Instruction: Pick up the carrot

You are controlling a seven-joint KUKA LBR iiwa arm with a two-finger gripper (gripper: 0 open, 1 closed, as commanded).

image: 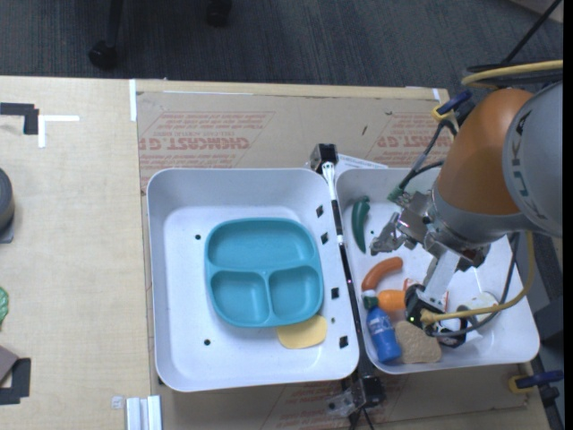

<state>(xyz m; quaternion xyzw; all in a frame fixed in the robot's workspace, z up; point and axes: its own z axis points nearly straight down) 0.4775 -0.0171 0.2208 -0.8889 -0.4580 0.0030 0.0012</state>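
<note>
One carrot (391,300), right bin (522,328), red-lettered cardboard (235,138) beneath

We see smooth, shiny white plastic on the left bin (170,240) and the right bin (380,186). The teal plate (264,271) is smooth plastic too, less shiny. The carrot (391,300) looks glossy, maybe plastic. The brown cardboard (224,133) is dull.

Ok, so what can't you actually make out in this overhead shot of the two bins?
All in the camera view:
- Right bin: much of its right side is covered by the arm.
- Carrot: its right end is hidden by the arm.
- Yellow flat piece: its upper edge is tucked under the teal divided plate; too plain to identify.
- Dark round thing and green thing: cut off by the left edge.
</note>
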